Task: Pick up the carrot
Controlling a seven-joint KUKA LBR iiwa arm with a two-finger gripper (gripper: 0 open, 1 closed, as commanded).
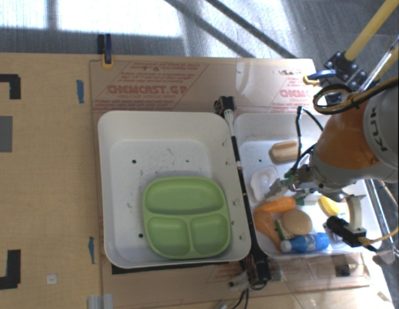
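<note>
Camera view, looking down at a slant: 2 white bins side by side on a cardboard-covered bench [45, 192]. Left bin [122, 140] holds 1 green tray [185, 216] w/ 3 compartments, sitting toward the near side of the bin floor. Right bin [251, 153] holds the loose stuff: 1 carrot [271, 206], orange, lying roughly left-right in the bin's near half, just beside the divider betw. the bins; 1 round bun [296, 223] touching the carrot's near-right side; 1 blue bottle [309, 243] lying flat nearest the front wall; 1 tan bread roll [284, 151] toward the far end; 1 yellow piece [329, 205] to the right, partly under the arm. 1 arm [354, 140], grey w/ orange band, comes in from the right over the right bin. Gripper [291, 184] sits just above the carrot's far side, near it; can't tell if it's spread or pressed together, and nothing is visibly pinched.
</note>
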